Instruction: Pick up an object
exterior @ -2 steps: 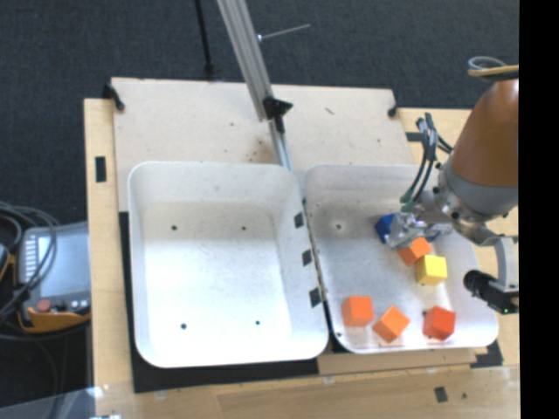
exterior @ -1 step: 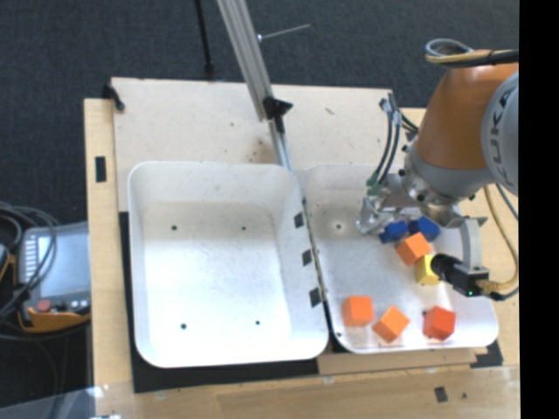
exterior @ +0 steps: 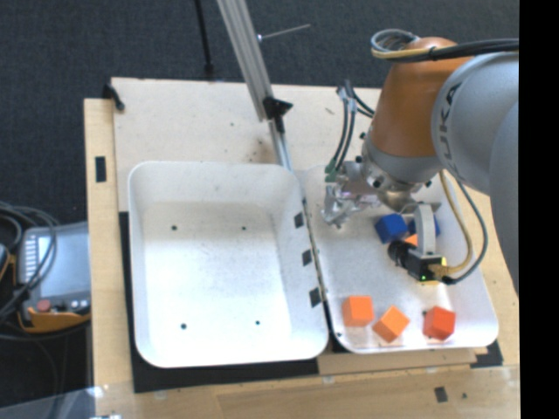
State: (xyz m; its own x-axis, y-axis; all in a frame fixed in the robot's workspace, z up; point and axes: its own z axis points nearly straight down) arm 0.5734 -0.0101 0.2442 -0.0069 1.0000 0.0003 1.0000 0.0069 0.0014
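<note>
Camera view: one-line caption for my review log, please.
KUKA arm's gripper over the right bin, near a blue object; three orange blocks line its near edge.

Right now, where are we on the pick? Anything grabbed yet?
Done: the arm is over the right bin, gripper low near its upper left corner. In hand: nothing visibly between the fingers, so no grasp confirmed. Left: three orange blocks sit untouched along the near edge; a blue object lies partly under the wrist. The grasp and lift are still to come.
</note>
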